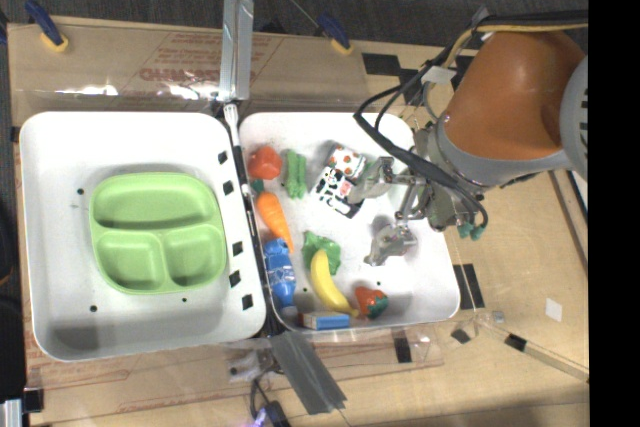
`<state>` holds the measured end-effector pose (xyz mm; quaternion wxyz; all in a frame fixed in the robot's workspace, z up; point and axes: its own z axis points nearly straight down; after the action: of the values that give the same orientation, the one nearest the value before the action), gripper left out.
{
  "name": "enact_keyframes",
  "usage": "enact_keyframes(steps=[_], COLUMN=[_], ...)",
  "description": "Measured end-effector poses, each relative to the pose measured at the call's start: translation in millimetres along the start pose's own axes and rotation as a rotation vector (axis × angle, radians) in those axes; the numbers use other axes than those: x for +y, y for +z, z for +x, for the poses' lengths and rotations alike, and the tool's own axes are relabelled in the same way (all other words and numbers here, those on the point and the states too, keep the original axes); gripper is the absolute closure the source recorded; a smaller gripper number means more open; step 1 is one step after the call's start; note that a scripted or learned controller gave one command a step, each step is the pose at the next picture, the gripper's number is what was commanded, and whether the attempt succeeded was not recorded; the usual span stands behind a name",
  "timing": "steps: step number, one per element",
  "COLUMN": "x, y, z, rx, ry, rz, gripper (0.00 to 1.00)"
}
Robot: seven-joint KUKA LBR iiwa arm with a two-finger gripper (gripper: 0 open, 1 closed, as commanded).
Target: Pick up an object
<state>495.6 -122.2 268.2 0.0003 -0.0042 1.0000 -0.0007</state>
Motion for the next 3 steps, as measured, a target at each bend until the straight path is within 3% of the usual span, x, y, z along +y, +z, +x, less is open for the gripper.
enact_keyframes(steps=[1, 2, 3], x=[16, 18, 151], y=[176, 166, 72], z=[-34, -35, -74], rx=[-0.002, -0.003, -0.008], ry=[0.016, 0.008, -0.050], rz=[-0.001, -0.001, -0.005], gripper=[0.00, 1.00, 1.00])
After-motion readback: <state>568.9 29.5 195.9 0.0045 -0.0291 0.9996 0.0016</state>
